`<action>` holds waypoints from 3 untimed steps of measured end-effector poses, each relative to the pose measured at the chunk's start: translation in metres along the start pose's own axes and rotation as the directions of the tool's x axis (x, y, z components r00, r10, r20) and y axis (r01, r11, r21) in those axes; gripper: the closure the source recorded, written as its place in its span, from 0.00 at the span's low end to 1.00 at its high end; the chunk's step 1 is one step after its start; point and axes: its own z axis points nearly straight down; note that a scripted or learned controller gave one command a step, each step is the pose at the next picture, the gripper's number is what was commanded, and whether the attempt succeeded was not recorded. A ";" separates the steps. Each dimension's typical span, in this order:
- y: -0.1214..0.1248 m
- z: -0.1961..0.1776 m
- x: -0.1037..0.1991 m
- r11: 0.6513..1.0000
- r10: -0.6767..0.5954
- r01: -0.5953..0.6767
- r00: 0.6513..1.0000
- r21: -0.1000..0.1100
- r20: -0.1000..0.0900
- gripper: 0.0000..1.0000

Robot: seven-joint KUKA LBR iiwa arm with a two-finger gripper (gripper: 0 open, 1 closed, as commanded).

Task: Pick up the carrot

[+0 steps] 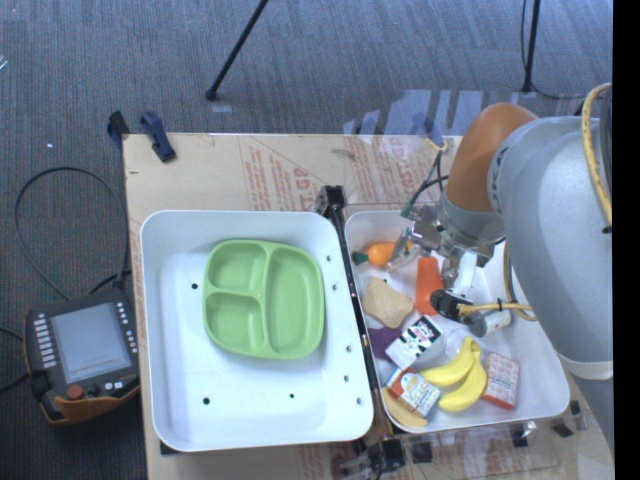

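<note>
Nearest me in the right bin it's a jumble: a pair of bananas, a small carton and a snack pack, with a slice of bread a bit further in. Behind that lot the carrot lies in the bin, orange, running front to back, just beside the bread.

The gripper hangs right over its far end, one finger to either side as far as I can see, so spread rather than pinched, nothing in them. Worry is it's grabbing near the tip, and a tapered carrot could squirt out or pivot into the bread. There's also a small orange thing close by that a stray finger could nudge.

Hard to read: the arm's wrist covers the far end of the carrot. The green tray in the left bin stays out of it.
</note>
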 end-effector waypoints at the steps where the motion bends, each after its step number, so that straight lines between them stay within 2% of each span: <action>1: -0.008 0.000 0.014 0.884 0.467 -0.467 0.884 0.030 0.000 0.00; 2: -0.015 0.002 0.012 0.772 0.635 -0.635 0.772 0.019 -0.013 0.00; 3: -0.015 -0.007 0.012 0.778 0.628 -0.627 0.778 0.021 -0.009 1.00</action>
